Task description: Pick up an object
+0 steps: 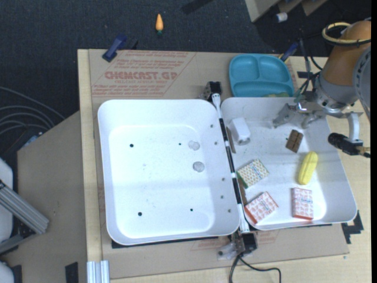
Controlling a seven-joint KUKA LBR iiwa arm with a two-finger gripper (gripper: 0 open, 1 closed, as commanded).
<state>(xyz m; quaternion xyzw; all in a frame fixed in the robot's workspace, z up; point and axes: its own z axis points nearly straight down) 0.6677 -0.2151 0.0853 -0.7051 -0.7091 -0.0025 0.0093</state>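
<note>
The arm reaches in over the far edge of the right bin (347, 202), and its end effector (296, 115) hangs low above the bin floor near the far wall. Whether the end effector is released or clenched cannot be told from this slanted view, and nothing can be seen grasped in it.

Taking the right bin as the landmark: a small brown block (294, 140) lies in its far half, just beside the end effector and on the near side of it. A yellow banana-shaped toy (307, 168) lies a little nearer the bin's middle. A white box (240, 130) sits by the bin's left wall. Three patterned packets fill the near half: one with green dots (253, 172) by the left wall, one red and white (261, 207) at the near left corner, and another red and white one (302, 203) toward the near right. A blue divided tray (261, 75) rests on the table just beyond the bin's far wall.

The step in hand looks like the approach: no object is picked yet. The brown block seems the likeliest target, being closest. The next move would call for shifting slightly toward the bin's middle to centre over the block, then descending to the floor before closing. The block looks small and flat, so a slight misalignment could miss it.
</note>
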